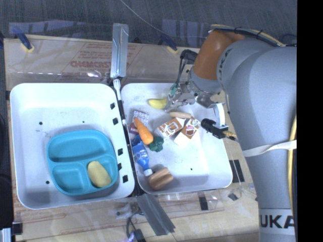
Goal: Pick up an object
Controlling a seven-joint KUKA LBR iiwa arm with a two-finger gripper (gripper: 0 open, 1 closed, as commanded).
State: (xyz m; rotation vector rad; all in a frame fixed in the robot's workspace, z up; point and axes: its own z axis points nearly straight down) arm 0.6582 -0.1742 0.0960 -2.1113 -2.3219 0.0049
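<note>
Both bins under me look like smooth white plastic w/ a soft sheen. The blue tray is matt plastic; the potato in it has a dull yellow skin. The carrot and banana look like smooth, slightly glossy toy plastic. Small cartons seem printed card, satiny. The bottle wears a shiny blue label. My arm shell is smooth matt grey, the band glossier orange. The tabletop carries a clear, reflective plastic sheet

Yellow banana near bin's back wall
</note>
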